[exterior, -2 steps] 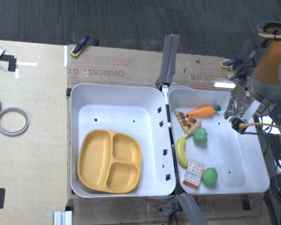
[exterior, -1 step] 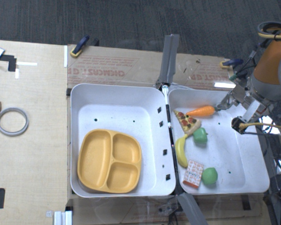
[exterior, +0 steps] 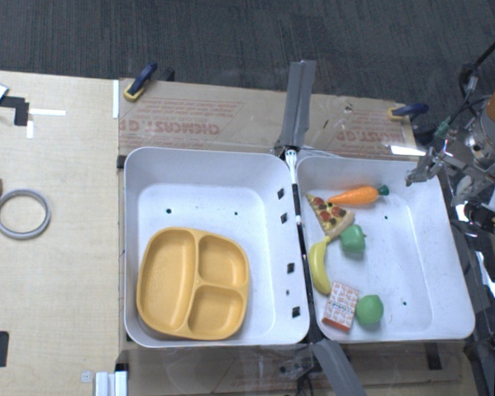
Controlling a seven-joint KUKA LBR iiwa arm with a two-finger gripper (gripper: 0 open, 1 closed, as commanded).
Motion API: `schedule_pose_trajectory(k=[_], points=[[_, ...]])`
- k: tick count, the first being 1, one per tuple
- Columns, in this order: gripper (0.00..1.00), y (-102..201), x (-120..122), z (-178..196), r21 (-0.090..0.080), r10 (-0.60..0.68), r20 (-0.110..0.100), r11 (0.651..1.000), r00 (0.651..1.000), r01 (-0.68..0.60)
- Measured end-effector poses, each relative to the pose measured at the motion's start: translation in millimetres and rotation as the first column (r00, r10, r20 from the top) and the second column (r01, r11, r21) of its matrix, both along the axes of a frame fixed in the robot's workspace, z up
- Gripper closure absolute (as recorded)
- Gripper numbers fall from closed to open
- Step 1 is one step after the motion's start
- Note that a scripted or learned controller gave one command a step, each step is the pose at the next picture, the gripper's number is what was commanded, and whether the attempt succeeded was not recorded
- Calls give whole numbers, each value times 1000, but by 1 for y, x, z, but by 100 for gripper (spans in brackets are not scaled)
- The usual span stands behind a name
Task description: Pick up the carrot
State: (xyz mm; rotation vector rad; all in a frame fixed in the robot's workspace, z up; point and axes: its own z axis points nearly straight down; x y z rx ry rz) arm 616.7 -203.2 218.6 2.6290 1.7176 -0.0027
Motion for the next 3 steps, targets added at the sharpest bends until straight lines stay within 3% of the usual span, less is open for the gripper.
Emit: schedule_pose_trajectory(k=[1,2,3], points=[[0,-4,-35,-81,2,-347,-4,938,938,347],[0,-11,-36,-3,1,-71,0,998,998,71],[0,-11,-36,-3,1,-71,0,997,998,71]])
